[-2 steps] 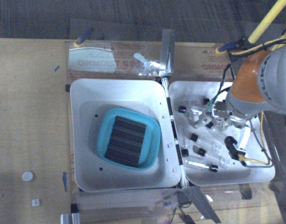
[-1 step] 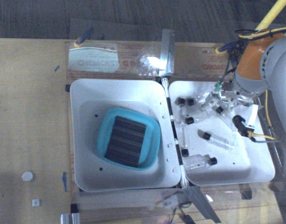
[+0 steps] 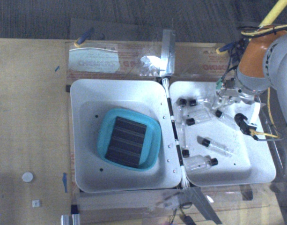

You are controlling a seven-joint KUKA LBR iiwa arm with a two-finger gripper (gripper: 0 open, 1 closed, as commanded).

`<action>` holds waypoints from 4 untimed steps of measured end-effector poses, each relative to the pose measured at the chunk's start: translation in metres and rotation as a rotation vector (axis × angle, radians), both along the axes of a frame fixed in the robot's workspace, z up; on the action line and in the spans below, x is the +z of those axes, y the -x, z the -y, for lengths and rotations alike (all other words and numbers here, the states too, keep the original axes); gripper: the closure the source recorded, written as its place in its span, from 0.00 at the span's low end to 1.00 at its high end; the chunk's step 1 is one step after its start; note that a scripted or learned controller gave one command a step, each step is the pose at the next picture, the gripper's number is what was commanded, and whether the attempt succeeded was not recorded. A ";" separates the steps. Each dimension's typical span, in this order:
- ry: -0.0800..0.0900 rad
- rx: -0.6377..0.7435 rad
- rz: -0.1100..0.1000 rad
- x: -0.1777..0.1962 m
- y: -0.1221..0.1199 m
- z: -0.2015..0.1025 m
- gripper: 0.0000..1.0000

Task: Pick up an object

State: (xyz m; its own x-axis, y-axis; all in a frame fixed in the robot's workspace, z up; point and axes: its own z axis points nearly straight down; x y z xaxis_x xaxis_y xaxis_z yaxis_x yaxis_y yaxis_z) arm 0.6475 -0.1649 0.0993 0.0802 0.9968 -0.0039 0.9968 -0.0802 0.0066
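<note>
The robot's gripper (image 3: pixel 221 102) hovers low over the far side of the right bin (image 3: pixel 262 172), where small clear vials with black caps lie scattered. Whether it is clenched or released cannot be told from here. The nearest vial (image 3: pixel 190 101) lies just left of it. This looks like the reach stage; next comes a descent squarely onto one vial.

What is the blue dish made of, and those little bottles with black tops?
The blue dish looks like smooth, matte plastic: even turquoise colour and soft rounded corners. The dark ribbed pad lying in it may be rubber or plastic. The little bottles look like clear plastic or glass, since the white bin shows through; their black caps are probably plastic.
</note>
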 end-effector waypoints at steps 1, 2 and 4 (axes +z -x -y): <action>0.000 0.000 -0.002 -0.001 0.001 0.000 0.00; -0.003 -0.009 -0.002 -0.012 0.023 0.005 0.00; -0.001 -0.062 -0.004 0.000 0.002 -0.022 1.00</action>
State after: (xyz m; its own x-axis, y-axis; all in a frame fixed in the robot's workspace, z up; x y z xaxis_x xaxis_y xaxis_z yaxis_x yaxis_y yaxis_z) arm 0.6457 -0.1428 0.0997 0.1418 0.9899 -0.0036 0.9899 -0.1418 0.0028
